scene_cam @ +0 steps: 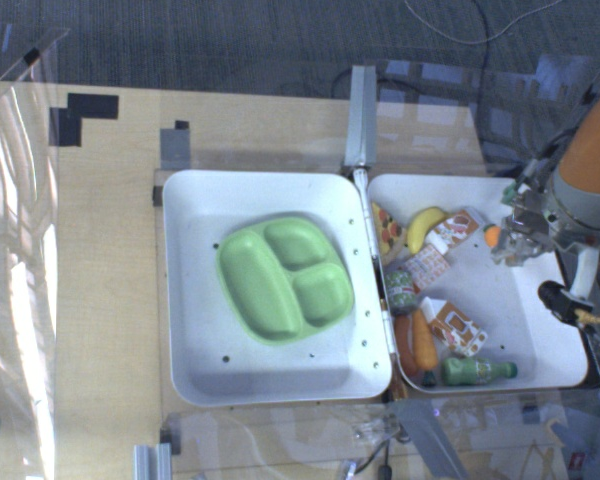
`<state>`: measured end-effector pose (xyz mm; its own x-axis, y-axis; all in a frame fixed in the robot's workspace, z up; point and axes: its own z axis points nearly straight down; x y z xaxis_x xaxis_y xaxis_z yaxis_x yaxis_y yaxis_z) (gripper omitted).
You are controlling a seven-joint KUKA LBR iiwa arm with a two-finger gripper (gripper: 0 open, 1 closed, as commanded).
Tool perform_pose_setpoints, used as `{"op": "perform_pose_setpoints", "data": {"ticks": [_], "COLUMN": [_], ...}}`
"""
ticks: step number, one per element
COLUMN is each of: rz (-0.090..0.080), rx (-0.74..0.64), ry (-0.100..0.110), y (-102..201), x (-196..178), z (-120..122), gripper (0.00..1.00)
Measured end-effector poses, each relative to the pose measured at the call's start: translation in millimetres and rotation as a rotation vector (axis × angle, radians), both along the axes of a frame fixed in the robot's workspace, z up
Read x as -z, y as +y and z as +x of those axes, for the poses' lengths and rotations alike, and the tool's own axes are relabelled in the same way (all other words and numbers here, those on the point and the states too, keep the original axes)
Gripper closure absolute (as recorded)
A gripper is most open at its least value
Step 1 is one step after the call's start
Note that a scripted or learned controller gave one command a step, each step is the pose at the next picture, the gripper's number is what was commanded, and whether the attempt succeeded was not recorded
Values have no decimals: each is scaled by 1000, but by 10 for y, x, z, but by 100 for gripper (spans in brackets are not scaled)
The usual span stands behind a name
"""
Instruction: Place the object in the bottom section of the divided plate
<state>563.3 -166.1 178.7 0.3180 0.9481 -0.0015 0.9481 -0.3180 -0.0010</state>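
Observation:
A green divided plate (285, 279) lies in the middle of the left white bin (200, 368); it has one long section on its left and two smaller ones on its right, and all three hold nothing. My gripper (511, 245) hangs over the right edge of the right bin (555, 368), below the arm's orange band (595, 153). A small orange object (492, 235) sits right beside the gripper on its left; whether the two touch is unclear. The plate is far to the gripper's left.
The right bin holds a banana (425, 227), a pizza slice (388, 230), a red-and-white carton (453, 232), a second carton (456, 329), an orange carrot-like piece (421, 341) and a green bottle (476, 371). A metal divider post (359, 118) stands between the bins.

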Motion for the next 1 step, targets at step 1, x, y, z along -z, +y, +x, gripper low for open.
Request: {"op": "perform_pose_setpoints", "data": {"ticks": [1], "rz": [2], "rx": [8], "ry": [0], "y": [-149], "x": [108], "z": [-272], "gripper": [100]}}
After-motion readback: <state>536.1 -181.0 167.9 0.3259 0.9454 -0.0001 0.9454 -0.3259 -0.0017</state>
